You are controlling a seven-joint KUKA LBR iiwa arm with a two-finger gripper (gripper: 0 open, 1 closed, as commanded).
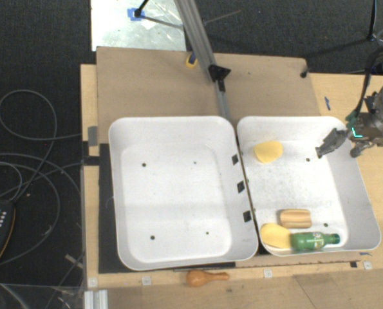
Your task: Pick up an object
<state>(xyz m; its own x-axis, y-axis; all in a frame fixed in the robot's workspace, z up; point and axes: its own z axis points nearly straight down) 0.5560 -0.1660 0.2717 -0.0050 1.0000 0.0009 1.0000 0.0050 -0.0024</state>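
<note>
Two shallow white bins sit side by side on the brown table (152, 82). The left bin (172, 192) has only its bare floor showing. The right bin (333, 192) carries everything worth picking: a pale yellow lump (268, 152) near its upper left corner, well apart from the rest, and a cluster along the lower edge. There a tan bread-like roll (295, 218) lies just above a green bottle (313, 240) resting on its side, neck pointing right, and a second yellow piece (275, 235) sits against the bottle's left end, close to the bin's corner. Those three are crowded together, touching or nearly so, with the bin wall right beside them.

The hand (344, 145) hangs over the upper right part of the right bin, near its rim, with two dark fingers (327, 144) spread apart and nothing between them. A small teal light glows on its body. It is well clear of both the yellow lump and the lower cluster.

A grey pole (197, 31) slants across the table from the top toward the gap between the bins. A tan pear-shaped object (206, 277) lies outside the bins on the table's front edge. Cables (24, 147) loop over the dark floor to the left.
</note>
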